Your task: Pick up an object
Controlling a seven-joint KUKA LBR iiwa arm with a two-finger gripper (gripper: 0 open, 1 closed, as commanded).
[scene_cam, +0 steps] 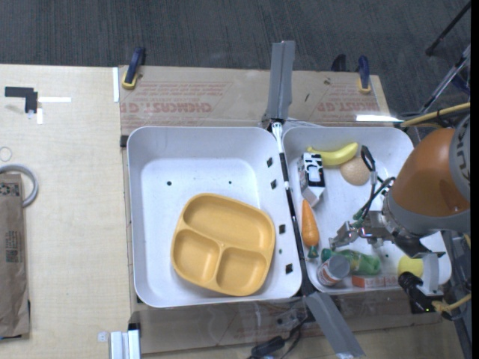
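Two white bins sit side by side on the table (67, 223). The left bin (150, 200) holds a yellow plate (223, 243) with three sections, lying flat toward the near side. The right bin (389, 137) holds a small pile of play food. A yellow banana (334, 154) lies near the far wall, and a tan round thing (355, 172) sits just beside it. A black and white carton (312, 172) stands close to the wall between the bins, and an orange carrot (310, 224) lies just below it along that same wall. Near the front of this bin there is a small can (332, 267) touching a green thing (365, 261). The arm (430, 178) comes in from the right, grey with a big orange part. Its end effector (349, 235) hangs low over the right bin, between the carrot and the can. I cannot tell if it is open or closed, and I see nothing held in it. A brown paper bag (13, 253) lies at the left edge of the table.
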